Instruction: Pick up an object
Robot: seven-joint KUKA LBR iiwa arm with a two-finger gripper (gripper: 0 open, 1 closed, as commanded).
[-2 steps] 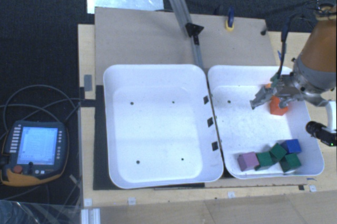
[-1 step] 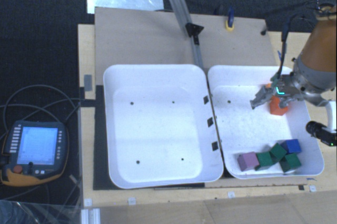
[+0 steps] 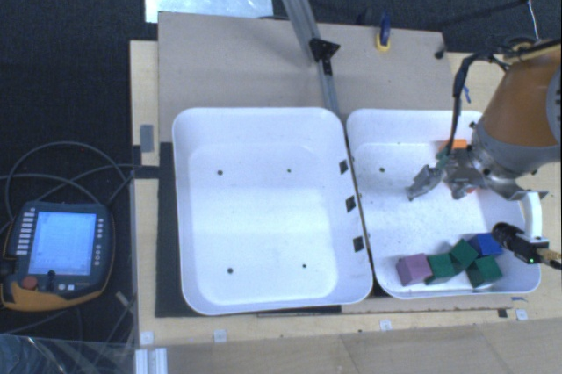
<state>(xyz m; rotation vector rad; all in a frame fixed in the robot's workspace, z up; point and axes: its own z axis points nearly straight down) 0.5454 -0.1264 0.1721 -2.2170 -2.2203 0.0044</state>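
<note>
Blocks [image 3: 450, 262] sit bunched in the near corner of the right bin [image 3: 386, 188], likely slid there against the wall. The gripper [image 3: 425, 183] hangs above bare floor, apart from them. Its fingers look empty; I cannot tell how wide.

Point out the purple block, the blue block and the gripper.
purple block [image 3: 410, 269]: camera view, its top face.
blue block [image 3: 486, 244]: camera view, its top face.
gripper [image 3: 425, 183]: camera view, between its fingertips.
</note>
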